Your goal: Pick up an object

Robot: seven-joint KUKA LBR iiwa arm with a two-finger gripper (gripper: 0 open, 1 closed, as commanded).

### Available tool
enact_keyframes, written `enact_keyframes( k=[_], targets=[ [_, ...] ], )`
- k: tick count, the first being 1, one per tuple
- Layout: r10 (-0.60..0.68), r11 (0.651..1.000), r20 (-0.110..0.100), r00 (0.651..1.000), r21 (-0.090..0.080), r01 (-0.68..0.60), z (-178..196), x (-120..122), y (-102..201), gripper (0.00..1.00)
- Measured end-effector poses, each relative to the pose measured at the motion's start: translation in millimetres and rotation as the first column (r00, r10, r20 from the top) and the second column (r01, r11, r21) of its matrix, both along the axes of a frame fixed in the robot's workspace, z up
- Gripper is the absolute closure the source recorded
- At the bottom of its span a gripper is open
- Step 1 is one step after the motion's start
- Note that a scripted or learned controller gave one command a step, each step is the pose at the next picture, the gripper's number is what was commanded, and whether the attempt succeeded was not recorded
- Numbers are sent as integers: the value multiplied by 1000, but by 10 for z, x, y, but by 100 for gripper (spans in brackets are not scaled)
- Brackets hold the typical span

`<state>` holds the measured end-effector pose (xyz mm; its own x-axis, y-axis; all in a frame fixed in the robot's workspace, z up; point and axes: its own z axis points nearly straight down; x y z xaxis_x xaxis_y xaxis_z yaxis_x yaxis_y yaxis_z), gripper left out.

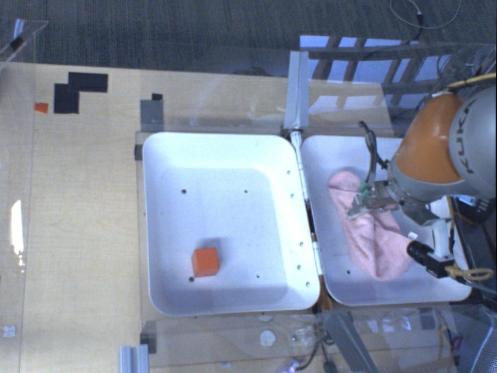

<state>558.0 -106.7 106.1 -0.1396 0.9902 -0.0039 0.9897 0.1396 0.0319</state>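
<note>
The claw (371, 200) sits low in the right bin (326, 208), right at the pink cloth (373, 235), with its tip at the cloth's upper left part. Whether it is spread or closed I cannot tell from here, nor whether any fold is caught in it (the wrist and its orange band (431, 142) crowd that spot). So I would not say it has hold of anything.

The cloth lies crumpled, its long axis running from the far left of the bin toward the near right. Most of it stretches away from the claw toward the near side, so the claw is at the far end of the heap, not over its middle. A lift from here would, I judge, drag the rest of the cloth up behind it, if the grip takes at all.

The other candidate is an orange block (205, 262) in the left bin (171, 169), near its near-left corner, well apart from the arm and across the divide between the bins. The cloth is plainly the nearer thing.

Both bins are shallow, white and smooth, set side by side on a pale wooden desk (78, 224). Black marks (78, 90) lie at the desk's far left, and dark floor (194, 10) runs beyond the far edge.
</note>
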Motion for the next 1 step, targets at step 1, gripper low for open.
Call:
enact_keyframes(
  k=[1],
  targets=[
    [-122,993,-24,992,0,122,802,259,399,100]
  ],
)
